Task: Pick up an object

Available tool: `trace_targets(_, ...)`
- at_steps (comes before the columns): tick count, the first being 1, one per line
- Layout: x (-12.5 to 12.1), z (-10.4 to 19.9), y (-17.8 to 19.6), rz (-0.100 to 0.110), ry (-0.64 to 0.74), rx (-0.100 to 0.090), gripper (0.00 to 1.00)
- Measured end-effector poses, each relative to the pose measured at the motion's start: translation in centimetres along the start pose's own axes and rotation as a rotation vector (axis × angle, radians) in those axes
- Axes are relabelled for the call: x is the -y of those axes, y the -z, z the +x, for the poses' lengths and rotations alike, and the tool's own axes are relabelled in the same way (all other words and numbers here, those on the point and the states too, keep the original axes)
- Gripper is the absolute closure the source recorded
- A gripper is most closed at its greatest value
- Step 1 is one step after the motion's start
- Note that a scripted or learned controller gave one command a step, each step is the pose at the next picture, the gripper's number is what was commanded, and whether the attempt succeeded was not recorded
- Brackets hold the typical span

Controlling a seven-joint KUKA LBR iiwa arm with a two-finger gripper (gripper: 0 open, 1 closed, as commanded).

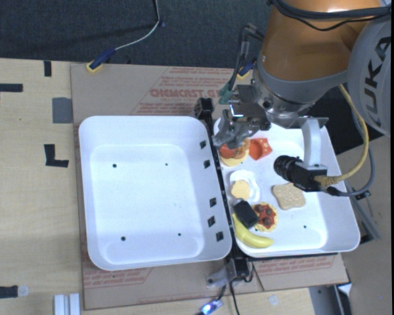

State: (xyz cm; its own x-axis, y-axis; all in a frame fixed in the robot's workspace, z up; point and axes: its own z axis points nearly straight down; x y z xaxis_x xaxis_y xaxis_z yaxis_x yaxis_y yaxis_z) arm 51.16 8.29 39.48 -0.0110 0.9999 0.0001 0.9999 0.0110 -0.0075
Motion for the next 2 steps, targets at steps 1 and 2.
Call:
trace_targets(1, -0.4, 7.3, 3.5, -0.009, -0.001, -0.002, 1.0)
trace_targets(2, 2.0, 15.5, -9.6, 0.007, -0.001, 0.004, 1.0)
